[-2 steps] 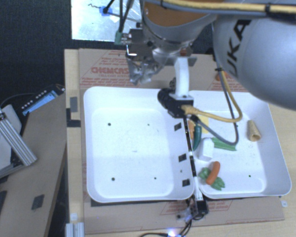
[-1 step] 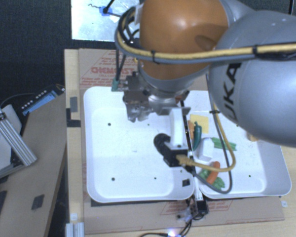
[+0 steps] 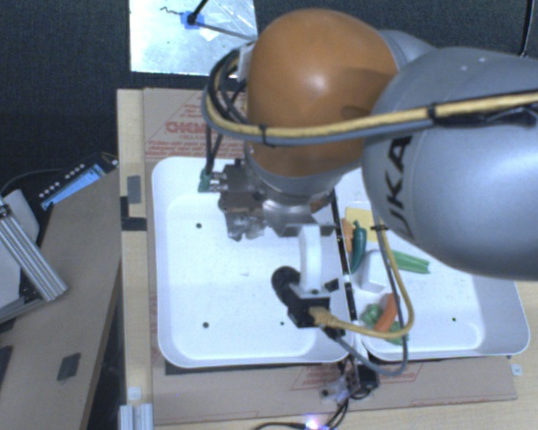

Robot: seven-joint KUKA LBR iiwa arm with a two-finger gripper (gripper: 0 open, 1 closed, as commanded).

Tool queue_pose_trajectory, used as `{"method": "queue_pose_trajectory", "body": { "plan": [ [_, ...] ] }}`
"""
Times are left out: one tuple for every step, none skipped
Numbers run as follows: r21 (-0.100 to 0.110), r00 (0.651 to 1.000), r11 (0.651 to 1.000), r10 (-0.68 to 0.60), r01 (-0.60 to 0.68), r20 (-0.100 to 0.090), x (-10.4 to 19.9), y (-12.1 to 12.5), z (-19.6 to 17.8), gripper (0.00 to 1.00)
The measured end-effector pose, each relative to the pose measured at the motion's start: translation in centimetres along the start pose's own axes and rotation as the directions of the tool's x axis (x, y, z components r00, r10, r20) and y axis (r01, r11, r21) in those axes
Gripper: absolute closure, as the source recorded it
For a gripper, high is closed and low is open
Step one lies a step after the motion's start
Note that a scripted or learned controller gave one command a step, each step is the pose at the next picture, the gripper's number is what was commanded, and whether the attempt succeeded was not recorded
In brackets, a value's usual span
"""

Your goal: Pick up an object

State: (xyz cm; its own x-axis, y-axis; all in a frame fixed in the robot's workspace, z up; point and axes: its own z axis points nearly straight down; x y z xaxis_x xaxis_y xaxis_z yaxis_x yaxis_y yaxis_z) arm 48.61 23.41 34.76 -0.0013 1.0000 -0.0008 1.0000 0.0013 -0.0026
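My gripper [image 3: 239,222] hangs low over the upper middle of the left bin [image 3: 186,267], below the big orange band of the arm. Nothing shows between or under it. The loose objects lie in the right bin [image 3: 484,325]: a long green piece [image 3: 411,263], a dark green piece [image 3: 358,240] by the divider, a yellow item [image 3: 360,216] partly under the arm, and an orange piece [image 3: 388,309] beside a small green one [image 3: 371,314] near the front. The arm hides much of the right bin.
Both bins rest on a cardboard sheet [image 3: 175,128]. A silvery sheet [image 3: 175,30] lies beyond it at the back. A wooden bench with a metal rail [image 3: 22,249] stands to the left.
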Motion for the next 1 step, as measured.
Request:
{"method": "queue_pose_trajectory", "body": {
  "plan": [
    [0.002, 1.000, 1.000, 0.000, 0.000, 0.001, 0.01, -0.01, 6.70, 1.00]
  ]
}}
